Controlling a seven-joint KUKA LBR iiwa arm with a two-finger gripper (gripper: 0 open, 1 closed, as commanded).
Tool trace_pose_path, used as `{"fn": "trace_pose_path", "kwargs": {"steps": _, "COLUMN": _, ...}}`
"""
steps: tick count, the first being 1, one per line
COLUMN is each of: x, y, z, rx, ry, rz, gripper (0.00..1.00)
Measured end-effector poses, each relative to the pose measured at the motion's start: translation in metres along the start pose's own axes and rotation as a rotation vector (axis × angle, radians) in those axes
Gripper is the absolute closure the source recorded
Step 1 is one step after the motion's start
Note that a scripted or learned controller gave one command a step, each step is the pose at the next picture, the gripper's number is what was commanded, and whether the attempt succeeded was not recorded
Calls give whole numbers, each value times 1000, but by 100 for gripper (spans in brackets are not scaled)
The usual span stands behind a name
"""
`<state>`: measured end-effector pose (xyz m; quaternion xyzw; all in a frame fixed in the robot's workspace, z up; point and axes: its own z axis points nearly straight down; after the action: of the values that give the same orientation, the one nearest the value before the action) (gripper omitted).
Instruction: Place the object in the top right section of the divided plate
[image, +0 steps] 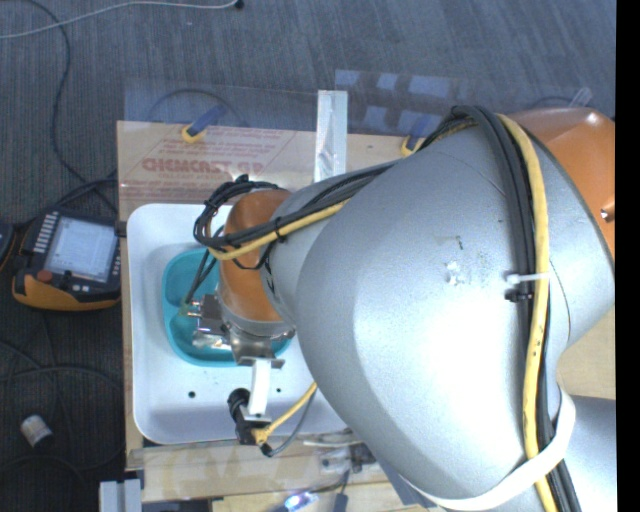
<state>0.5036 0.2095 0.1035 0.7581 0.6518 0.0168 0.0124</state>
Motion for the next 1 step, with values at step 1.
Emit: {"fn": "trace_pose_path", "kwargs": {"steps": 1, "x": 21, "y": -21, "z": -78, "rx": 46, "ry": -7, "rz": -288, "gripper": 100}}
